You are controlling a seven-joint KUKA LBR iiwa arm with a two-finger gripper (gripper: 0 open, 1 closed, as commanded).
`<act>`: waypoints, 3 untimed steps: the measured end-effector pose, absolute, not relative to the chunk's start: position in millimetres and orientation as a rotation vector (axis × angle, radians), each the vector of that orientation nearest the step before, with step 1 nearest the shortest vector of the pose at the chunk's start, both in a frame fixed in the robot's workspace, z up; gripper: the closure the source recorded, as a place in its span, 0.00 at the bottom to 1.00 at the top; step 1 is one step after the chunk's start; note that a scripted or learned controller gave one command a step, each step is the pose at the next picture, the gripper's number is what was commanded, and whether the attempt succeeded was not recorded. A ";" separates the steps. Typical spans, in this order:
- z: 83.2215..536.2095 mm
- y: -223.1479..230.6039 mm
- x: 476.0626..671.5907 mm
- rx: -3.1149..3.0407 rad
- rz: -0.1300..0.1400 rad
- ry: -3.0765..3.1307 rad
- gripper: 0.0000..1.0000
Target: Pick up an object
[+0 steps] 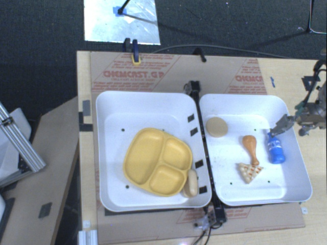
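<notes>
The right bin (286,188) holds several items. A blue bottle (276,149) lies near its right wall, and a brown drumstick (250,147) lies just left of it. A wedge-shaped tan piece (249,172) sits below the drumstick, and a round beige disc (217,127) sits at the upper left. My gripper (289,130) hovers over the bin's right rim, just above and to the right of the bottle. It is open with nothing between its fingers, and one fingertip (279,126) points toward the bottle's cap.
The left bin (110,137) holds a yellow divided plate (157,161) with a beige roll (191,182) against its lower right edge. A black divider with clips (200,137) runs between the bins. A foil sheet (121,14) lies on the floor beyond the bench.
</notes>
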State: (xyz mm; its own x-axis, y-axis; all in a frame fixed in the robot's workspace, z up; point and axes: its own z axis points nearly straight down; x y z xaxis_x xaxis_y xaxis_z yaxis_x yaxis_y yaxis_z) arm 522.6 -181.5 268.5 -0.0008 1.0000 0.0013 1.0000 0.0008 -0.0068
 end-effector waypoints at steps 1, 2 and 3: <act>273.0 -181.2 524.5 -2.219 -0.001 -2.226 0.00; 211.5 -183.5 520.3 -2.218 0.002 -2.221 0.00; 152.6 -175.5 524.3 -2.217 0.002 -2.221 0.00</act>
